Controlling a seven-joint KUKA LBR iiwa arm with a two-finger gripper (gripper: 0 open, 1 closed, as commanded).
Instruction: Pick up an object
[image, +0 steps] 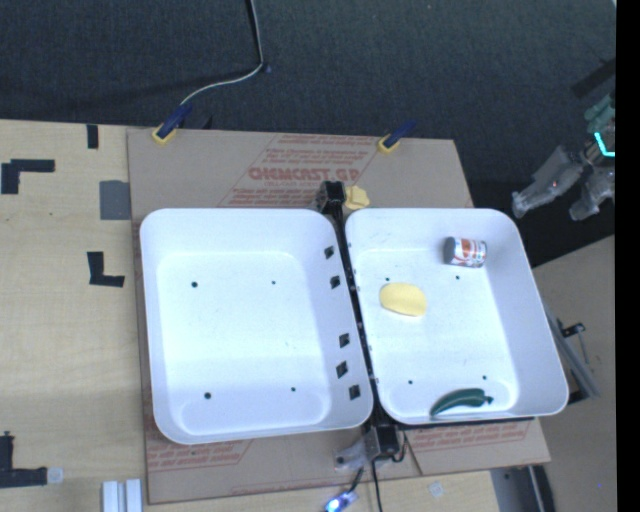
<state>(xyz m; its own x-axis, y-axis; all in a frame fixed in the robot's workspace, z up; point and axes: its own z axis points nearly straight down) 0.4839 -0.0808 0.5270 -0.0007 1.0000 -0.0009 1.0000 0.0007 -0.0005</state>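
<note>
Two shallow glossy white plastic bins side by side on a cardboard sheet (300, 170) over the wooden counter (60, 300). Right bin (520, 330) holds a small cylindrical can (465, 252) on its side near the far wall, a smooth yellow rounded lump (403, 299) mid-bin, and a curved green pepper-like piece (461, 402) by the near wall. Left bin (160, 330) has dark dots. Tool (560, 188) sits off beyond the right bin's far corner, above dark floor, grey and blurry; its state cannot be told.

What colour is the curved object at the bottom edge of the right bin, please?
Dark green: the curved object shows clearly in the camera view.
</note>
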